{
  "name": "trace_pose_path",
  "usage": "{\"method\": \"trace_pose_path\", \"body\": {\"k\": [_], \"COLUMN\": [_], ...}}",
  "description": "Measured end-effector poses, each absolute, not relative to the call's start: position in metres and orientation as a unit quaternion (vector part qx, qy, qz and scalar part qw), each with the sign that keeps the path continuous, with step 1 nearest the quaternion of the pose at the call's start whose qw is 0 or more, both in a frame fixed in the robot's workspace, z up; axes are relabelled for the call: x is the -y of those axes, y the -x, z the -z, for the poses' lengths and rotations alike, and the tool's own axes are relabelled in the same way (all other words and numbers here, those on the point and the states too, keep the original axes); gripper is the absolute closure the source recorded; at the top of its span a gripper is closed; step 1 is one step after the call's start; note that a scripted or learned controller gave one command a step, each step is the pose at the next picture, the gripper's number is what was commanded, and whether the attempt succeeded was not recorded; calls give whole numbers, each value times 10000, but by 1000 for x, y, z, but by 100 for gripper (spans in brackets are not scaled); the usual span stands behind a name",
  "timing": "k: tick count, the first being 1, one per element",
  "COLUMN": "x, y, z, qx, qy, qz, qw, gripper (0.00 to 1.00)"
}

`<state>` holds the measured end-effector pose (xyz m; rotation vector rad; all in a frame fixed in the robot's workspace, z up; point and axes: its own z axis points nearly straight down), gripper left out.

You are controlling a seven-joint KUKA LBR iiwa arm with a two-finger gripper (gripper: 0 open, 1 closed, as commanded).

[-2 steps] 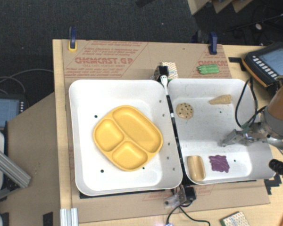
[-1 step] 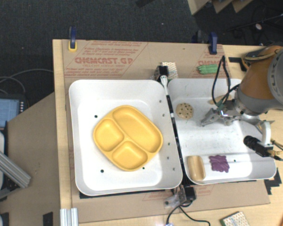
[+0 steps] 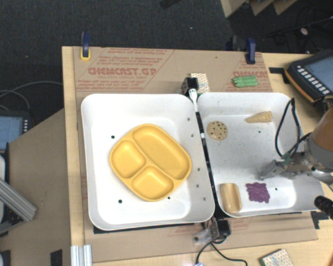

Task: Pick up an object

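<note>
Altogether one yellow tray (image 3: 150, 160), one cookie (image 3: 216, 130), one purple piece (image 3: 257, 192).

Bench (image 3: 127, 73) bears two white bins (image 3: 100, 165), green item (image 3: 245, 82)

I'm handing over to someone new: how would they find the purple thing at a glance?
Start at the right bin of the two white ones. Look along its near edge, where a tan bread-like piece lies in the corner toward the left bin. The purple thing lies just right of it, flat and ragged-edged, the only purple item; the cookie and cone sit farther back.
</note>
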<state>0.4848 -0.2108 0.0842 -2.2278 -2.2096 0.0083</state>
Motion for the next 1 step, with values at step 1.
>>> {"method": "trace_pose_path", "body": {"k": [1], "x": [189], "y": [-542], "z": [-85], "qx": [7088], "qy": [7054], "qz": [14], "qw": [-27], "gripper": [0]}}
